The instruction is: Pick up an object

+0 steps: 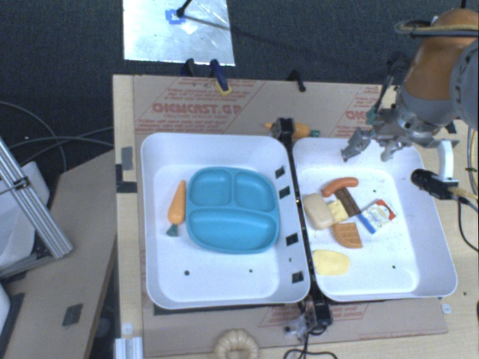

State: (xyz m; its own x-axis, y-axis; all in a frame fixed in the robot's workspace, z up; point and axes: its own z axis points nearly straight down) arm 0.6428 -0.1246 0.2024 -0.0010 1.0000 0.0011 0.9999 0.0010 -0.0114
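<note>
1. The gripper [372, 146] hangs over the back edge of the right bin [430, 264], up near its far rim, and its two fingers stand apart with nothing between them.
2. So no pick is made: every candidate object lies flat on a bin floor, and none is lifted.
3. The right bin holds a cluster near its middle: a sausage [339, 186], a brown bar [347, 201], a pale bread piece [318, 213], a ridged tan cracker [347, 235], a small blue and red packet [376, 215] and a yellow chip [330, 262] sitting a little apart toward the front.
4. The sausage is the nearest of these to the gripper, though still well clear of the fingers.
5. The left bin [161, 275] carries a blue divided plate [230, 209] and a carrot [177, 203] just beside the plate's left edge, both far from the arm.
6. My read: this is the start of the attempt. Left to do: line up over one item, descend, close and lift.
</note>
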